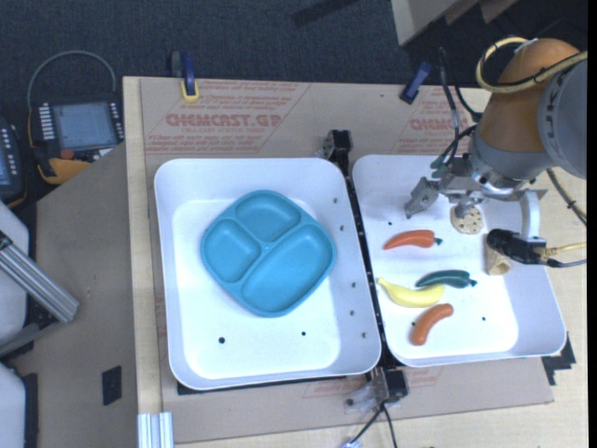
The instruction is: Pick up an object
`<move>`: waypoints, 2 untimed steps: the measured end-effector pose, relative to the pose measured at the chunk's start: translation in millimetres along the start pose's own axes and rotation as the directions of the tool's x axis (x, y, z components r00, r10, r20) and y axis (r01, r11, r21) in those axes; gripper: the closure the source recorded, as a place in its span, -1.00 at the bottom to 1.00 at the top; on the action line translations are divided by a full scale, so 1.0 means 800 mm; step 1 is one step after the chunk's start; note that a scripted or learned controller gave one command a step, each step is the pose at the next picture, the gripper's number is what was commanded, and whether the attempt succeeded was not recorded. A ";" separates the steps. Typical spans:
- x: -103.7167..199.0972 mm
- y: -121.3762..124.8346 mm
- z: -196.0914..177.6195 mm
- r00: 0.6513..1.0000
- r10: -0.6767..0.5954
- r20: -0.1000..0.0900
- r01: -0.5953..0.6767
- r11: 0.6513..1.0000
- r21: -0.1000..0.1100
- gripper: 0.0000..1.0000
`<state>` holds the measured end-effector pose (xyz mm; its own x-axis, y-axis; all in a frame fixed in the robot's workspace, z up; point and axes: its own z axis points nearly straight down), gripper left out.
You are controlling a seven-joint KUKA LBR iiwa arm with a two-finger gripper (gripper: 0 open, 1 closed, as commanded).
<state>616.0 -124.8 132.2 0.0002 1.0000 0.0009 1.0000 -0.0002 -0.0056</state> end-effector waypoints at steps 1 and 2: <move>0.000 0.002 -0.017 1.000 0.000 0.001 0.000 1.000 -0.007 1.00; -0.001 0.002 -0.071 1.000 0.000 0.003 0.000 1.000 -0.012 1.00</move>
<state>617.7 -126.1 189.0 -0.0002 1.0000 -0.0017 1.0000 0.0002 0.0062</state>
